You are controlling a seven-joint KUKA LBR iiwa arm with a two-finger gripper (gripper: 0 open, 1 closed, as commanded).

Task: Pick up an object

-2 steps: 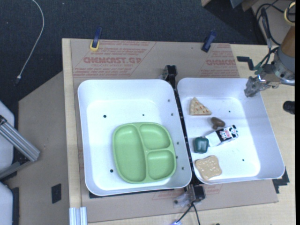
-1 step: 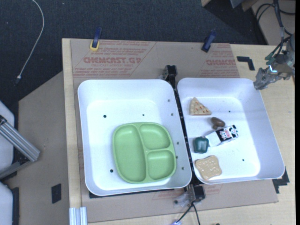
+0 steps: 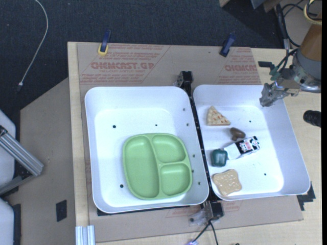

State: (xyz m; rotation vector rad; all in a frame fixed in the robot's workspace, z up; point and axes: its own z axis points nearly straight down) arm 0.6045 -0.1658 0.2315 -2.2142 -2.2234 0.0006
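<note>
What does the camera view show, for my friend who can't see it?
A robot gripper hovers by the right bin's far right edge, above toy food: a wedge, milk carton, green cup and toast. The left bin holds a green divided plate.

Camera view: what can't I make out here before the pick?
- Gripper: small and blurred at the right bin's far corner; finger state unreadable.
- Arm: cut off by the right edge of the camera view.
- Brown item: too small to identify.
- Carton: print too small to read.
- Teal object: too small to tell what it is.
</note>
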